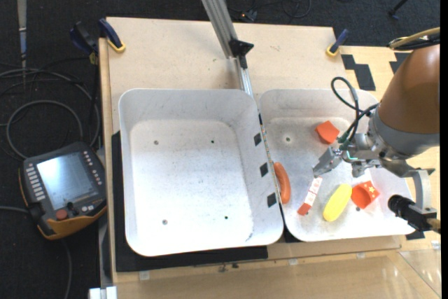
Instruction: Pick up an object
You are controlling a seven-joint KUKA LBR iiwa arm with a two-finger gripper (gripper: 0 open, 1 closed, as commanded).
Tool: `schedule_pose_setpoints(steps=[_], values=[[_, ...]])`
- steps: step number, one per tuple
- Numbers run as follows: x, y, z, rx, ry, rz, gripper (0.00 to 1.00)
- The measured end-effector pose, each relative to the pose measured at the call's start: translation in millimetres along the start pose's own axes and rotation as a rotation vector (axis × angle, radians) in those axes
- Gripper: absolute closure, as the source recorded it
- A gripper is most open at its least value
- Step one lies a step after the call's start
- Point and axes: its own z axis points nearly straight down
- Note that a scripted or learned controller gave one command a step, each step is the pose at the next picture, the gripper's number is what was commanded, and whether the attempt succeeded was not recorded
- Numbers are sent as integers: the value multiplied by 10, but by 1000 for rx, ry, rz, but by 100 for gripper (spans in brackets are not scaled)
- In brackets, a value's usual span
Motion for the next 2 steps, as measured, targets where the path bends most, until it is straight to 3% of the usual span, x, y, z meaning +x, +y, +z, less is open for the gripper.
schedule_pose_setpoints(steps=[1, 2], values=[[0, 9, -18, -4, 0, 2, 0], [-89, -8, 467, 1, 0, 4, 0]])
